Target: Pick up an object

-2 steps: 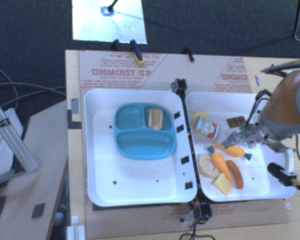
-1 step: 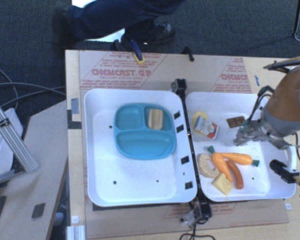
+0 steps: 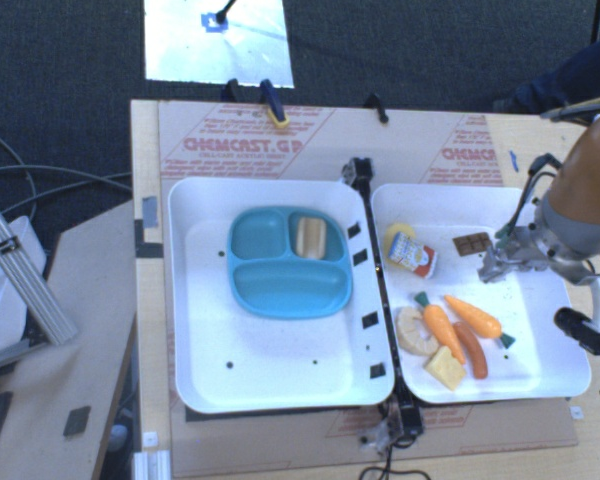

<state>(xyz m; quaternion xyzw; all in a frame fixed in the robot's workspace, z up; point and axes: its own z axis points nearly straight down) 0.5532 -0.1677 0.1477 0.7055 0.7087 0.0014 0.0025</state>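
A: Where is the gripper [image 3: 492, 265] sitting right now?

B: It is hanging over the right bin [image 3: 540, 383], toward that bin's three o'clock side, with the arm [image 3: 585, 193] leaning in behind it from the right. Whether it is open or closed I cannot tell; nothing is showing as gripped.

A: What is lying closest to it?

B: A small brown chocolate-like block [image 3: 471, 243] is lying just beside it, at about ten o'clock from the tip. I am judging that as the likeliest target, since it is nearest and lying apart from the others.

A: And further out?

B: At seven o'clock from the gripper, two carrots [image 3: 474, 317] are lying slantwise beside a red sausage [image 3: 472, 351], with a yellow cheese wedge [image 3: 445, 368] and a pale round slice [image 3: 413, 330] touching or nearly touching that cluster. They are crowding each other, so I am guessing a clean pinch there is asking for more care. At nine o'clock a red-and-white packet with a yellow top [image 3: 411, 251] is resting near the bin's left wall.

A: And the other bin?

B: The left bin [image 3: 210, 368] is holding a blue divided plate [image 3: 285, 278], with a tan bread-like piece [image 3: 311, 237] sitting in its upper right compartment. That is well apart from the gripper, at nine o'clock across the divider.
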